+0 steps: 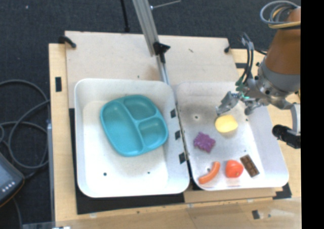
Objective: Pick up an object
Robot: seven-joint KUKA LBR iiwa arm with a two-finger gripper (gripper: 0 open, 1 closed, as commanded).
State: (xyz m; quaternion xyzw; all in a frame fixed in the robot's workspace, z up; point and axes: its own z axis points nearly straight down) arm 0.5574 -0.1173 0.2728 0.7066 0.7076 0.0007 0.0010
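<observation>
Five items share the right bin (263, 122); the spread gripper (238, 104) hovers above the lemon (226, 124), beside the grapes (204, 142).

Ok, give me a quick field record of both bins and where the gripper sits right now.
left bin: teal divided plastic plate
right bin: yellow rounded object, purple lumpy object, orange carrot-shaped piece, red-orange round object, brown rectangular block
gripper: over right bin, just above the yellow object
held: nothing visible between fingers
</observation>
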